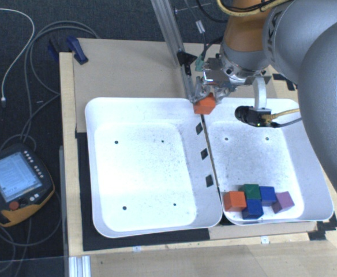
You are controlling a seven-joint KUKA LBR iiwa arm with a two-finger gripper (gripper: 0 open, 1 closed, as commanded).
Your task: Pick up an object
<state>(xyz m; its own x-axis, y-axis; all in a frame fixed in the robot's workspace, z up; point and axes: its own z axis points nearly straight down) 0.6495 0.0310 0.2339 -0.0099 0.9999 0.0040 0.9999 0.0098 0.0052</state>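
Five blocks (258,200) in right bin (307,154), one orange block (204,105) in tool (205,100).

overhead slanted view, both bins (99,111)

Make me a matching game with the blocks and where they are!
Things:
1. small orange-red cube
2. green block
3. purple block
4. handheld control pad with a screen

Places:
A. right end of the cluster in the right bin
B. on the floor, left of the bench
C. up at the gripper, above the bins' far edge
D. back of the cluster, between the orange and blue blocks

Pairs: 1-C, 2-D, 3-A, 4-B
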